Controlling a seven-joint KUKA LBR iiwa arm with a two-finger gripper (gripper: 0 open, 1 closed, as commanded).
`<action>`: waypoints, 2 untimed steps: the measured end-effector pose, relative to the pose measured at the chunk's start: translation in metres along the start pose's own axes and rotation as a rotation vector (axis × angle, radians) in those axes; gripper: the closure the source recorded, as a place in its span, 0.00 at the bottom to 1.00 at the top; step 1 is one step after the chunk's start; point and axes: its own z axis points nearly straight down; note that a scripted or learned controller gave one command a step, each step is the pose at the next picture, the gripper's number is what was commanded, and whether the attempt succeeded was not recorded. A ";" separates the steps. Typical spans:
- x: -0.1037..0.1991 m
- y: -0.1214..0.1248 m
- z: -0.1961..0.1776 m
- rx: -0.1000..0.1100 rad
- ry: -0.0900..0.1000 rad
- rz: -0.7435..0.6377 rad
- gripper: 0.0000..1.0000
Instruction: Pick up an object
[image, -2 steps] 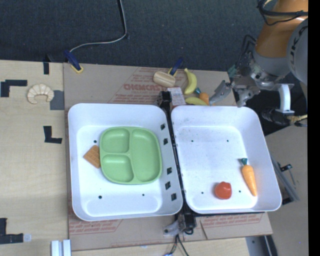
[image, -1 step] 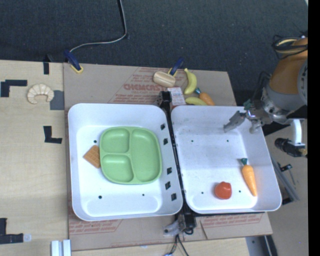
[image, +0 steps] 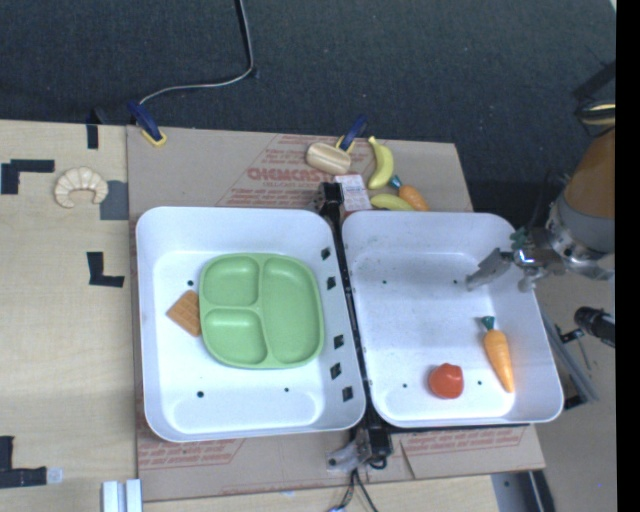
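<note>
Camera view: two white bins side by side on brown cardboard, at mid-frame.

Left bin (image: 152, 300): green plate (image: 262, 308) with three compartments, lying flat just left of the bin's middle. Orange-brown wafer (image: 184, 313) touching the plate's left edge, flat on the bin floor, one corner seemingly tucked under the plate.

Right bin (image: 420, 300): carrot (image: 498, 358) with a green tip, lying near the right wall, green end toward the top of the frame, point toward the bottom. Red tomato (image: 446, 380) just left of the carrot's lower end, close to the bin's bottom wall, apart from the carrot.

Arm (image: 590, 215) entering from the right edge, grey with orange above the wrist. Gripper (image: 497, 273) over the upper right part of the right bin, reaching leftward, above the carrot in the frame and well apart from both carrot and tomato. Cannot tell how far open, nor whether anything is gripped.

Beyond the bins, top centre on the cardboard: bread roll (image: 328, 156), banana (image: 380, 165) just right of it, a second yellow piece (image: 390, 201) and an orange piece (image: 413, 198) below the banana, a small packet (image: 352, 190) at the seam between the bins. Two blue clamps (image: 148, 123) on the cardboard's top edge, one at its left corner, the other beside the roll. Croissant (image: 80, 186) on the bench at upper left, well apart from the bins. White cable (image: 243, 55) trailing across the dark floor at top.
</note>
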 end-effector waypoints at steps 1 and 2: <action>0.003 -0.024 0.056 0.002 0.002 0.000 0.00; 0.000 -0.064 0.098 -0.007 0.002 -0.002 0.00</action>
